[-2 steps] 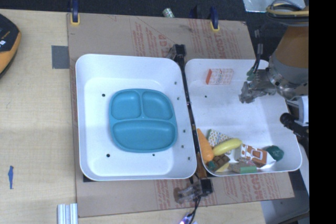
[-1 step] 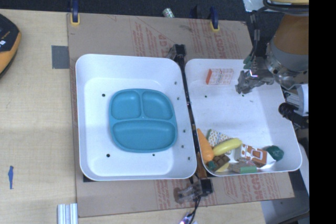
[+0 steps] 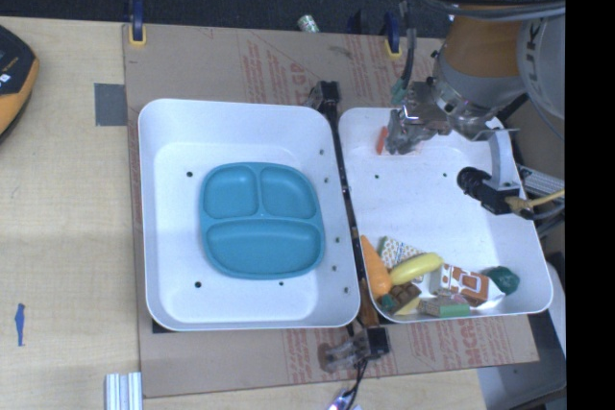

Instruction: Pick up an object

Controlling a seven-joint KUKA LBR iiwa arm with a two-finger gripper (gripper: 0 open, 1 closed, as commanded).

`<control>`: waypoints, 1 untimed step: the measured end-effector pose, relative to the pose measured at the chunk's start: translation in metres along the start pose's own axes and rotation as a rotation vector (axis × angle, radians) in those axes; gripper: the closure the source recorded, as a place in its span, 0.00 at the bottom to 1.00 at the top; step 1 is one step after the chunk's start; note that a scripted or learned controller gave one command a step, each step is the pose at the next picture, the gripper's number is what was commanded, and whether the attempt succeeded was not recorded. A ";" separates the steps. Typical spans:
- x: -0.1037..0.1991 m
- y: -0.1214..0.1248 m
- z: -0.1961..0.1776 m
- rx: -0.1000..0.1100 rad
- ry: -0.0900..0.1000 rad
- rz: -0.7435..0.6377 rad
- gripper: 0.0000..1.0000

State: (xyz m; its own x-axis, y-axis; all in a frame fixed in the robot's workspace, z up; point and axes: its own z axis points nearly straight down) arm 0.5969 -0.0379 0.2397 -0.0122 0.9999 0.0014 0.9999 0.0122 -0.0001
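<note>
**At the far corner of the right bin**

Brown cardboard (image 3: 240, 62) covers the wooden bench (image 3: 58, 235), and on it two white bins sit side by side. My gripper (image 3: 408, 134) hangs over the far left corner of the right bin (image 3: 432, 206); whether it is open or closed I cannot tell, and I see nothing held in it. Just beside it, toward the bin's corner wall, lies a small orange-red piece (image 3: 381, 142), too small to identify.

Everything else I could pick lies well away from me, heaped in the near corner of that bin. An orange carrot (image 3: 376, 266) is the clearest: smooth and tapered, lying along the bin's left wall, its long axis running from far to near. Touching it are a yellow banana (image 3: 415, 267) lying crosswise, a patterned white piece (image 3: 393, 252), a white and orange block (image 3: 466, 283) and a dark green lump (image 3: 504, 280).

Across the divide, the left bin (image 3: 168, 206) holds a blue sectioned plate (image 3: 261, 219), flat and centred. A black cable fitting (image 3: 480, 185) on my arm overhangs the right bin's right side.
</note>
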 end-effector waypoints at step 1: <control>-0.099 -0.030 -0.036 -0.001 -0.006 0.018 1.00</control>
State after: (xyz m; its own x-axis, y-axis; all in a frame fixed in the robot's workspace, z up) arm 0.5684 -0.1378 0.2756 0.0054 1.0000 -0.0043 1.0000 -0.0054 0.0007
